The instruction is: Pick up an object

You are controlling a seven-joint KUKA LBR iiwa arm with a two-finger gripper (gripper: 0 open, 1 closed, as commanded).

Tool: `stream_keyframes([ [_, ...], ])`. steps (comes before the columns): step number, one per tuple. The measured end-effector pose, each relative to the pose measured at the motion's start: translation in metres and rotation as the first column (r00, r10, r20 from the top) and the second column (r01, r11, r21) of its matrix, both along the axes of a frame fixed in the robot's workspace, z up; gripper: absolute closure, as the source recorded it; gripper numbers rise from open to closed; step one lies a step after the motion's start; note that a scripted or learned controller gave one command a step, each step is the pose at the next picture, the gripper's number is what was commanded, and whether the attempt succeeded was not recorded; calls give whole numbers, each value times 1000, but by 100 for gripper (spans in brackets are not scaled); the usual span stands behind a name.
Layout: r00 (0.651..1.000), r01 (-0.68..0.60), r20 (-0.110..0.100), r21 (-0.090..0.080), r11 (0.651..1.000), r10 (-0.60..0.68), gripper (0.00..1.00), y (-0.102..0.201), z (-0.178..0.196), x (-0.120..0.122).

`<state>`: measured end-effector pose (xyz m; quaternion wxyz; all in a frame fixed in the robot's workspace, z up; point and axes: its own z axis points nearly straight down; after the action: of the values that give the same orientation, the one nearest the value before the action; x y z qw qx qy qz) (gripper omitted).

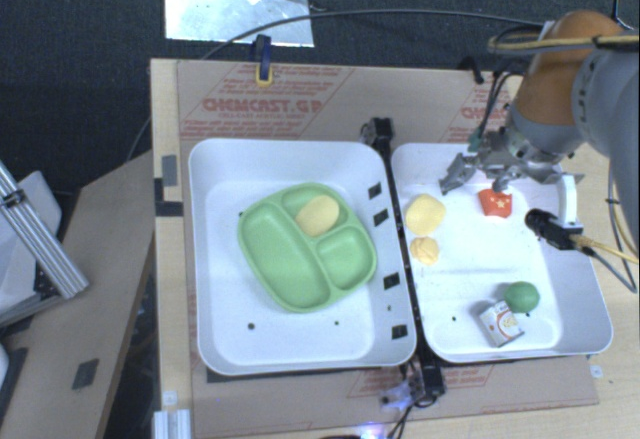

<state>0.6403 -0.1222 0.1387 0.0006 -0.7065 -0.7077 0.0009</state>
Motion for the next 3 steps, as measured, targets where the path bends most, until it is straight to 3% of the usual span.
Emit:
stream_keyframes([
  [1, 1000, 1, 4, 0, 1000, -1, 0, 0, -51, 1],
  [2, 1000, 1, 8, -1, 1000, -1, 100, 0, -37, 2],
  [3, 1000, -2, 7, 0, 1000, 2, 100, 2, 6, 3],
])
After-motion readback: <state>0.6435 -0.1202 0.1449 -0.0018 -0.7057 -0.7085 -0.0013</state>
